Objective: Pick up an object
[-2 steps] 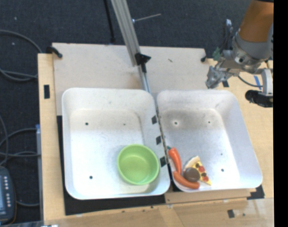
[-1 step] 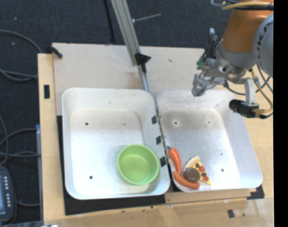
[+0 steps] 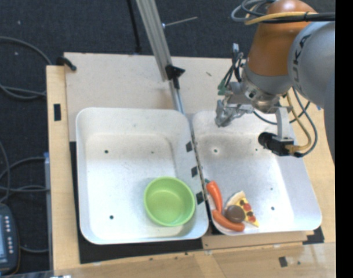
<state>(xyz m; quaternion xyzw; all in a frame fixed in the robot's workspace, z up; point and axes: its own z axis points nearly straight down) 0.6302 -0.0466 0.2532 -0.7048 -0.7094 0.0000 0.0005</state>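
**The toys are far from my gripper, and they are crowded together**

I am looking down at the two white bins. My gripper (image 3: 224,116) is hanging over the back edge of the right bin (image 3: 280,172), close to the wall between the two bins. I am seeing nothing held in it. From up here it is looking small and blurry, so I cannot tell how wide it is standing.

The things I could pick up are sitting well away from it. In the front corner of the right bin, a carrot (image 3: 215,194), a pizza slice (image 3: 241,201), a dark round toy (image 3: 235,214) and a sausage (image 3: 228,222) are lying in a tight little heap, touching each other. In the left bin (image 3: 106,155), a green bowl (image 3: 169,201) is sitting near the front, just beside the middle wall.

Here is what I am worrying about. The heap is pushed up against the bin's corner, so I think the gripper could be bumping the wall on the way down. It could also be pushing one toy aside while grabbing at another, and closing on nothing. The bowl is wide and round, so I am guessing it could slip out unless it is taken by the rim.
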